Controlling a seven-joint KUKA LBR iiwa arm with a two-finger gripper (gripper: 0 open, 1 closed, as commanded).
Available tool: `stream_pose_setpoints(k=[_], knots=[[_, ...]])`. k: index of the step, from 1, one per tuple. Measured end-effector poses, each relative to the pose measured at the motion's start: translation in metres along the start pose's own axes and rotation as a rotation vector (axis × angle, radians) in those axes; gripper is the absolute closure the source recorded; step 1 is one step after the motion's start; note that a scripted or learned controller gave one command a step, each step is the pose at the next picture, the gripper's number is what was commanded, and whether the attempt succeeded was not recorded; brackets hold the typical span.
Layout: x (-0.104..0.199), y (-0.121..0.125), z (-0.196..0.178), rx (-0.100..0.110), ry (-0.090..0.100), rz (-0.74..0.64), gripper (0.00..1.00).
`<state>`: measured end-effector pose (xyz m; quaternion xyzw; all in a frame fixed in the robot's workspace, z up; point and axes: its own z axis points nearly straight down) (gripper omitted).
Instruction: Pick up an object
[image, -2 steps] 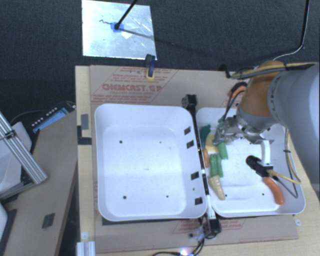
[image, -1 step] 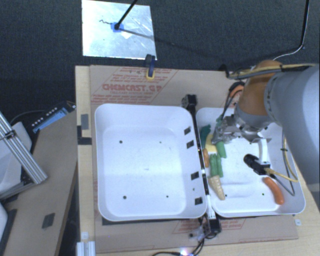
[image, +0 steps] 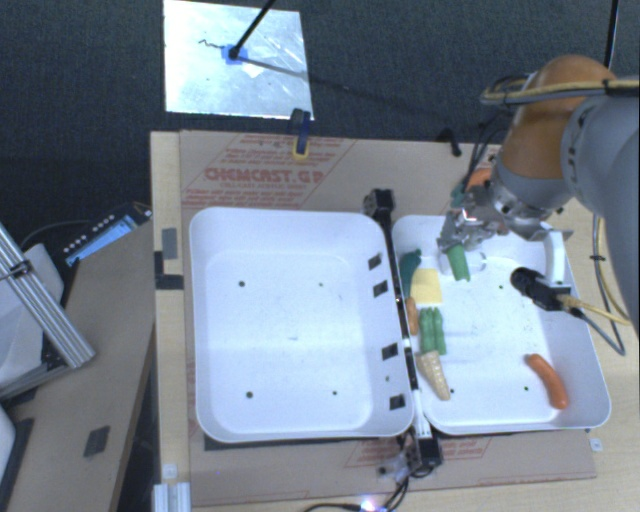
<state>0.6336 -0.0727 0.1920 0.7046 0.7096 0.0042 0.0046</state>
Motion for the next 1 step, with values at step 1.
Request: stream_pose_setpoints(k=[1], knots=[[0.0693,-0.0554,0.0074,0.016,0.003,-0.002,1.00]])
